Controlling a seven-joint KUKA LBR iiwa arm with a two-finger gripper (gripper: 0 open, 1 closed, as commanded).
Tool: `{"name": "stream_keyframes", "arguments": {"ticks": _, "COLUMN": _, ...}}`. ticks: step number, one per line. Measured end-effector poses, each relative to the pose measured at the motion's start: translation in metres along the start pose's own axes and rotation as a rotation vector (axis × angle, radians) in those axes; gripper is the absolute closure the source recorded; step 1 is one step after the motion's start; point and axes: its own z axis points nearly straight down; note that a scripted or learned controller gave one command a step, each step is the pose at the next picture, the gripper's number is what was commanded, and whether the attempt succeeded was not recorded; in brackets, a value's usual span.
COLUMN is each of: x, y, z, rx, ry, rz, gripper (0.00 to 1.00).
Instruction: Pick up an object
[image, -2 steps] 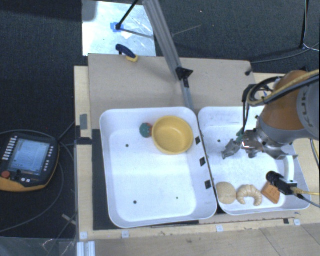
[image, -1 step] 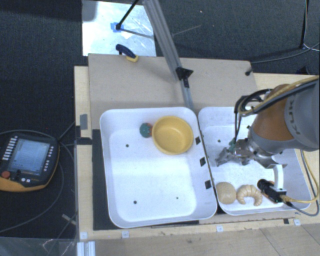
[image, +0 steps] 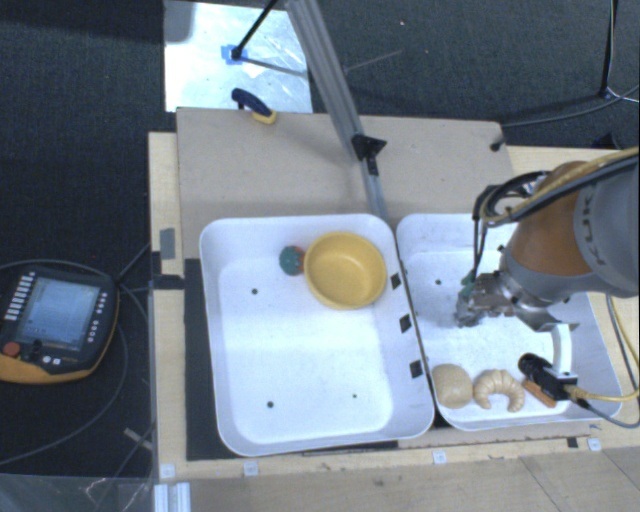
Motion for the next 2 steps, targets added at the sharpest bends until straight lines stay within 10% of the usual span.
{"name": "stream_keyframes", "arguments": {"ticks": 2, "x": 0.007, "y": 0.011, "z": -0.121, "rx": -0.005, "ry": 0.0, "rz": 0.0, "gripper": 1.0}}
